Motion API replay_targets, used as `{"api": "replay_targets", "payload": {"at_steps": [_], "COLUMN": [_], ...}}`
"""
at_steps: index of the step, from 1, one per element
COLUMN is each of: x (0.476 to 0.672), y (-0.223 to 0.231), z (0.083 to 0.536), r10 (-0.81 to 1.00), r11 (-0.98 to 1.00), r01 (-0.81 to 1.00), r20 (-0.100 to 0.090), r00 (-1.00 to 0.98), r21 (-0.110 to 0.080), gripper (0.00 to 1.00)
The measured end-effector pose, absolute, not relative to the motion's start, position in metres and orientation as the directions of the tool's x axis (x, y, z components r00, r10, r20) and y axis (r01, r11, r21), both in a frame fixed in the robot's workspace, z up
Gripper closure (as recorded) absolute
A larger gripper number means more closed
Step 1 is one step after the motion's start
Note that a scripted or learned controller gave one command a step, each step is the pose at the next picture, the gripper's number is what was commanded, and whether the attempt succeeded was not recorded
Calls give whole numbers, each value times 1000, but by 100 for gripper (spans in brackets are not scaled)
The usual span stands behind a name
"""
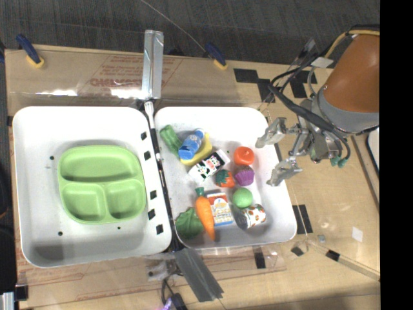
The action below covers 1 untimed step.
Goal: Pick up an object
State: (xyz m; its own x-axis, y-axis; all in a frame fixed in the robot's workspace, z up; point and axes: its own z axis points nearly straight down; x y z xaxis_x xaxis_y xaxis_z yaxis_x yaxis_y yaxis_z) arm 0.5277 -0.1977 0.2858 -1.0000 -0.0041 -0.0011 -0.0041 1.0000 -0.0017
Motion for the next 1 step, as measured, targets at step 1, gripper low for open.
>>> {"api": "replay_targets", "payload": {"at_steps": [1], "x": [533], "y": [-211], "z": [128], "r10": [-109], "r11": [994], "r01": [-109], "r20": [-11], "r00": [-994], "r21": [-5], "gripper": [0]}}
